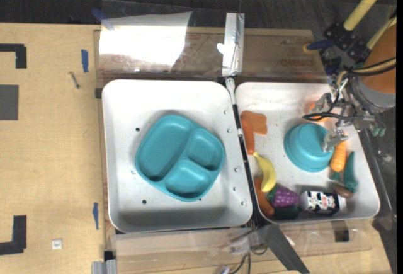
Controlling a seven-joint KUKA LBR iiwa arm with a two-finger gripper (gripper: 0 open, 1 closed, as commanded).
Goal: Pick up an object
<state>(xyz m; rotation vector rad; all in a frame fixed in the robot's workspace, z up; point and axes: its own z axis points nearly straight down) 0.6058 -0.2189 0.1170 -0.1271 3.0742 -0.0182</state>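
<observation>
The right bin holds a teal bowl, an orange block, a yellow banana, purple grapes, a black-and-white can and a carrot with green leaves. My gripper hangs low over the right side of this bin, right at the bowl's right rim and just above the carrot. Cables and the wrist hide its tips. Nothing shows held in it.
The left bin bears a teal divided plate. A clear plastic sheet lies behind the left bin. The bin walls meet between the plate and the orange block. The arm's orange band is at the right edge.
</observation>
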